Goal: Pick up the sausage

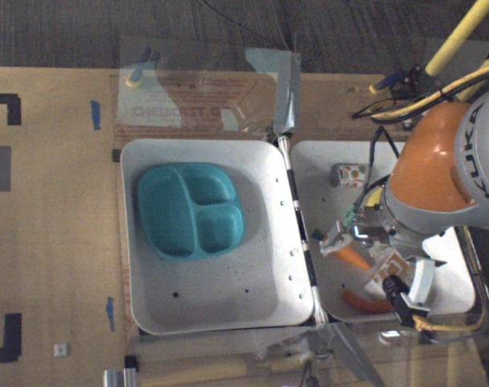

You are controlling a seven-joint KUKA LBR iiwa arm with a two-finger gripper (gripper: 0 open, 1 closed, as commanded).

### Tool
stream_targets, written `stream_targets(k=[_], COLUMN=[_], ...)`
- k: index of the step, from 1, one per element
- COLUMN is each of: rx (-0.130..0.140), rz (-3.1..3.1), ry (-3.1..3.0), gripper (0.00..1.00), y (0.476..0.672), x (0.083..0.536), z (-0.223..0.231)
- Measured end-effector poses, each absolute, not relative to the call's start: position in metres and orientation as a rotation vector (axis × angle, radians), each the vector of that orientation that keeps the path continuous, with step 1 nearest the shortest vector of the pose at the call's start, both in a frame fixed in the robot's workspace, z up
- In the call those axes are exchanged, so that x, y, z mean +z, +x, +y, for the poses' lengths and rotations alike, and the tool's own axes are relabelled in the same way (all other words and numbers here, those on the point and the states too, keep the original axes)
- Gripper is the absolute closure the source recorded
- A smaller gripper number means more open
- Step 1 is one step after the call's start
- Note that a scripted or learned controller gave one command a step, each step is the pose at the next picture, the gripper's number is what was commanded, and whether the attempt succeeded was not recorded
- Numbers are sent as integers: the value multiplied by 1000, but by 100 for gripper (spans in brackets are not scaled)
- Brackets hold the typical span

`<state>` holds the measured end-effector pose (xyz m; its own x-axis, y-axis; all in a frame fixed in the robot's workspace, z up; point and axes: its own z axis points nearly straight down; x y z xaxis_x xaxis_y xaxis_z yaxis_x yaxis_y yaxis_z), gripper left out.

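**Sausage not yet picked – arm low over right bin**

Bench (51, 240): light wood w/ black tape marks on the far left, blue tape bits, dark floor beyond the top edge.

Arm (437, 164): grey w/ orange band, reaches in from the right, bulk of it covers the upper right of the right bin (325, 156).

Left bin (220, 297): white, shallow; holds a teal divided plate (192, 208) in its upper-left part, rest of the floor bare.

Right bin: cluttered. Small can-like item (349, 174) near the top, orange carrot-like piece (353, 256) mid-bin, a box or card w/ print (387, 268) next to it.

Sausage (366, 301): reddish-brown, lies flat near the bin's front wall, below the carrot piece. Nothing grips it, so the pick seems not done yet.

Gripper (349, 232): sits above the carrot piece, apart from the sausage and nearer the bin's divider side. State of the fingers: can't tell; metal bits and cabling blur together there, and no item is clearly seen between them.

Left to do, by my read: shift toward the front wall, drop, close, lift.

Hard to read: the bin's right side is under the arm and a white part; the sausage's right end is cut by a black cable fitting (395, 293); print on the can too small.
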<state>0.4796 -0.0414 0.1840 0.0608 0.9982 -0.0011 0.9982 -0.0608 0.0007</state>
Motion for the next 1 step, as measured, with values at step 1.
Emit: stream_targets(k=[1], rx=[-3], rz=[2439], ry=[1983], gripper=[0], y=[479], x=[170], z=[77])
